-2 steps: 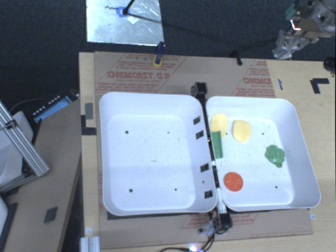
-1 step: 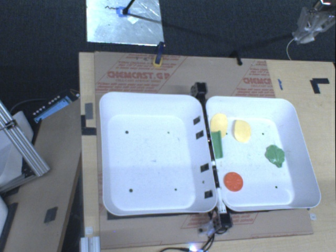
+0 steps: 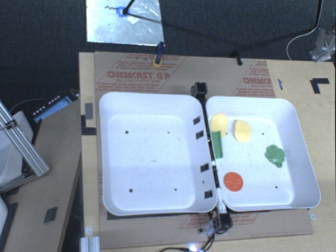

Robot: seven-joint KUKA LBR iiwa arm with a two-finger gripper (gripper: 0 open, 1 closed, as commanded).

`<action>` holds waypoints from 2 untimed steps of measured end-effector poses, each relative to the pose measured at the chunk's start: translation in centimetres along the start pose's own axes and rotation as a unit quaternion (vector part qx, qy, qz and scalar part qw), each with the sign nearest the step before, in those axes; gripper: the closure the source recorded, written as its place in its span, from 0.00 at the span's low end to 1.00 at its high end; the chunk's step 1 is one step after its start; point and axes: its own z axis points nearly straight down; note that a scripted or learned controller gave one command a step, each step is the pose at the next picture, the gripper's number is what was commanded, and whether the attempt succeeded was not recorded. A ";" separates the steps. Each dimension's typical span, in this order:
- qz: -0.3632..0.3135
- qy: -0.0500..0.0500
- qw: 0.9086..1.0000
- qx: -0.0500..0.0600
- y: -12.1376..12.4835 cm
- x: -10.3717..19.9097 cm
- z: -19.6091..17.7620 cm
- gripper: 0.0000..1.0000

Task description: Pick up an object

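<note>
Nothing is picked yet: the orange disc, green piece, green bar and two yellow lumps lie in the right bin.

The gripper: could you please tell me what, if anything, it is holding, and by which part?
Nothing is seen held: the orange disc, green piece and two yellow pieces lie loose in the right bin.

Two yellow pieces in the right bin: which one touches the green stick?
The left yellow piece, by the bin's inner wall, meets the top of the green stick. The other yellow piece lies apart, further right.
</note>
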 end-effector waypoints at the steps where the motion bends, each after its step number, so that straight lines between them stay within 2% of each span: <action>1: -0.002 0.000 1.000 -0.003 -1.5 -0.4 -3.3 1.00; 2: -0.003 0.000 1.000 -0.002 -0.4 -1.0 -4.5 1.00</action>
